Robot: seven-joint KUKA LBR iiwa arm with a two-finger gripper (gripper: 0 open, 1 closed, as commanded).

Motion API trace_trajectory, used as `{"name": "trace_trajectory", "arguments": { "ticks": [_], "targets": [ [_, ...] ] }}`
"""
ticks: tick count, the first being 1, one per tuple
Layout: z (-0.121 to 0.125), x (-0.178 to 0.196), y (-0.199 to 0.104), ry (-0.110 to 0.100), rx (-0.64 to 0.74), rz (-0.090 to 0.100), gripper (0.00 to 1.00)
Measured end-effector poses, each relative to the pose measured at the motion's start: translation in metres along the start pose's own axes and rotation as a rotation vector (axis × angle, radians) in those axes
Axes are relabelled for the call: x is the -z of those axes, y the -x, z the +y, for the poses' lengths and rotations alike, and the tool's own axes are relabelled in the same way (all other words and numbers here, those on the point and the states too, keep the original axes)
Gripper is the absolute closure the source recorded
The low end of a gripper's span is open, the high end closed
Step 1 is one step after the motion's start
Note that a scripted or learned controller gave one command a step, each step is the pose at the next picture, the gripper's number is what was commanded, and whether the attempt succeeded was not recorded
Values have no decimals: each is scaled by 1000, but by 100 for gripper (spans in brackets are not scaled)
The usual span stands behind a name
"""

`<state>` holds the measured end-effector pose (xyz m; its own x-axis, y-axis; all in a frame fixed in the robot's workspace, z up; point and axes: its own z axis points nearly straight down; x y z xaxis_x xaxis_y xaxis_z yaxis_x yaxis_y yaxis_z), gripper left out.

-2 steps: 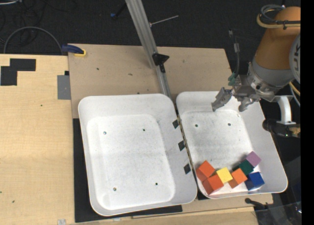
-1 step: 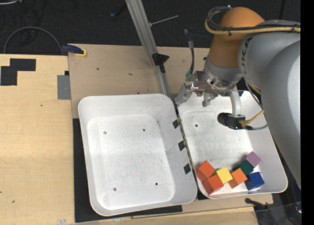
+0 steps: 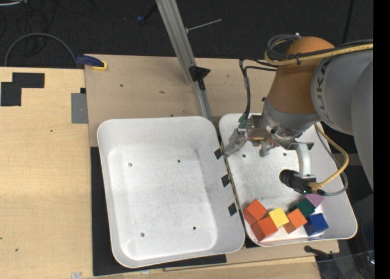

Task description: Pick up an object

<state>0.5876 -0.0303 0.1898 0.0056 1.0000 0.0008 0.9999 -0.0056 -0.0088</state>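
The blocks (image 3: 285, 217) lie together in the near corner of the right bin (image 3: 256, 174), close to its near rim. In the cluster there are two orange-red blocks at the left side, a yellow block (image 3: 279, 217) in the middle, an orange one just beside it, then a green block (image 3: 305, 205), a blue block (image 3: 316, 223) and a pale pink block (image 3: 314, 199) at the right side. They touch each other or stand very near; how each one is tilted, I cannot tell exactly.

The gripper (image 3: 234, 142) is over the far left part of the right bin, near the rim that this bin shares with the left bin (image 3: 116, 137). It is well apart from the blocks. Its metal fingers point toward that shared rim and nothing is seen between them, but whether they are open or closed I cannot tell from this view.

The arm (image 3: 298, 89) comes in from the right side, with its orange band above the wrist and grey body behind. A black cable part hangs from it over the right bin, just above the pink block.

The left bin shows its white floor with some small dark dots. Both bins rest on the wooden bench (image 3: 146, 89). A metal rail (image 3: 180, 37) goes at a slant from the far edge of the bench down to the gap between the bins.
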Motion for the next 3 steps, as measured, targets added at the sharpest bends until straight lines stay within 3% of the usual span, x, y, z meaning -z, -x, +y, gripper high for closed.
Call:
{"name": "trace_trajectory", "arguments": {
  "ticks": [1, 2, 3],
  "targets": [
    [2, 10, 3, 2, -5, 0, 100],
    [2, 9, 3, 2, -7, 0, 0],
    [27, 0, -127, 7, 12, 1, 0]
  ]
}}
